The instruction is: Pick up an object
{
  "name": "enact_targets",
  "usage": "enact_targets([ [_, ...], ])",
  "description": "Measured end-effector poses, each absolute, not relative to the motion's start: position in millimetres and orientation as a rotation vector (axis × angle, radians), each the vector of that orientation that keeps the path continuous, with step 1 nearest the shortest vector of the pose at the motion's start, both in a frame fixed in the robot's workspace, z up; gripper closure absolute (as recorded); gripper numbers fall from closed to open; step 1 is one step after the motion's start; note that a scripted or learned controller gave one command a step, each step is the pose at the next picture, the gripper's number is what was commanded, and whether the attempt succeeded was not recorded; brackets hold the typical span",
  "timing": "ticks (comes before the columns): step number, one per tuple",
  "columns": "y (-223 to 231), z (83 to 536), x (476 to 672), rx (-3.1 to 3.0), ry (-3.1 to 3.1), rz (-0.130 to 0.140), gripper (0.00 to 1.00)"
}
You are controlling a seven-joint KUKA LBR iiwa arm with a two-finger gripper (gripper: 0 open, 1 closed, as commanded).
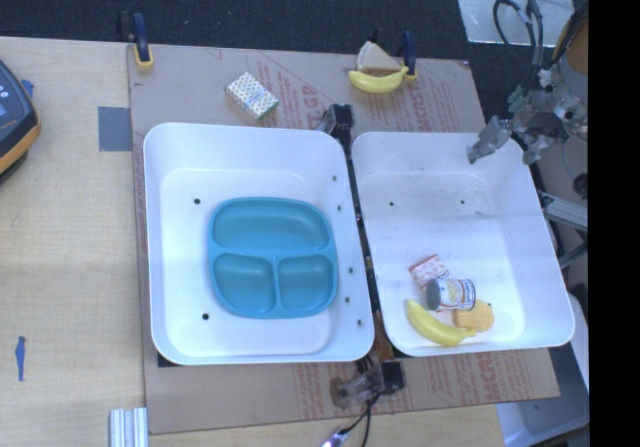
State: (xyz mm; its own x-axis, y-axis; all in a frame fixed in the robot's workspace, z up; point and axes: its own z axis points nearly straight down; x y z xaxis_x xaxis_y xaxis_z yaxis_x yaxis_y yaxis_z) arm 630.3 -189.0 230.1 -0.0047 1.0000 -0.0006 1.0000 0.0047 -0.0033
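Note:
The right bin [530, 225] holds a small cluster near its front edge: a yellow banana [437, 325], a small white can with a dark lid [453, 293], a pink and white packet [428, 268] and an orange piece [480, 317]. My gripper [508, 145] hangs over the far right corner of that bin, well behind the cluster. Its fingers are spread open with nothing between them. One grey finger [487, 144] points down towards the bin's back rim.
The left bin [165, 235] holds a blue divided plate [272, 257]. Behind the bins on the cardboard lie a patterned little box [251, 95] and a second banana [377, 81] with a sandwich wedge. A dark device [14, 117] sits at the far left.

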Motion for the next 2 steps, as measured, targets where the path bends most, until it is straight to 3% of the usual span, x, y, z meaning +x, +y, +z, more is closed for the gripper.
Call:
enact_targets([
  [1,-193.8,216.5,519.2,-2.214,-2.225,0.007,0.00],
  [2,-95.2,144.5,548.3,-2.210,-2.227,0.006,0.00],
])
